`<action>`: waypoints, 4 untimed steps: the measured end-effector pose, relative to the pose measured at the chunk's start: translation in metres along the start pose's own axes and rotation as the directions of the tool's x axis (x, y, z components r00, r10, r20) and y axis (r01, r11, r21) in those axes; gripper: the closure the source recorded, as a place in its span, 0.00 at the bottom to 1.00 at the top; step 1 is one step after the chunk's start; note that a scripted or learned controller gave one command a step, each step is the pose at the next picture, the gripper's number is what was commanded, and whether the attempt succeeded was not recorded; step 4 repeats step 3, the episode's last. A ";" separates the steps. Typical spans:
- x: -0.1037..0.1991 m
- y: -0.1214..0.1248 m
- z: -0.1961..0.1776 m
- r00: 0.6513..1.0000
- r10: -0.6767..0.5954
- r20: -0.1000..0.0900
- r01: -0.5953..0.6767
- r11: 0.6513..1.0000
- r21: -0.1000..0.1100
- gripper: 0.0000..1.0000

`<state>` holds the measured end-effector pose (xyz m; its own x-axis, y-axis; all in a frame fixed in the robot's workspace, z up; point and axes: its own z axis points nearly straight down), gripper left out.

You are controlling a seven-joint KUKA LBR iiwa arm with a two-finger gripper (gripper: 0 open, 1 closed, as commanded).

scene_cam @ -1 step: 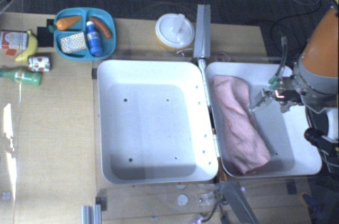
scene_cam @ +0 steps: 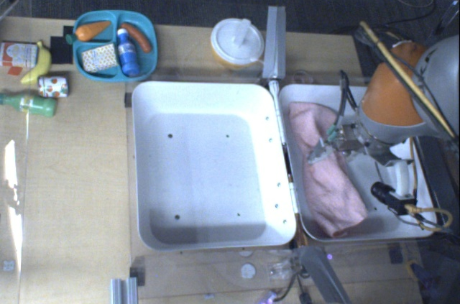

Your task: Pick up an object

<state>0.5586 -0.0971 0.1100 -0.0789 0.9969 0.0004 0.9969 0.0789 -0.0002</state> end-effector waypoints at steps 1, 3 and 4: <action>0.008 0.042 0.021 0.999 -0.053 0.004 0.054 0.998 -0.014 0.00; 0.019 0.095 -0.076 0.964 -0.266 0.003 0.266 0.964 -0.005 1.00; 0.019 0.095 -0.076 0.964 -0.266 0.003 0.266 0.964 -0.005 1.00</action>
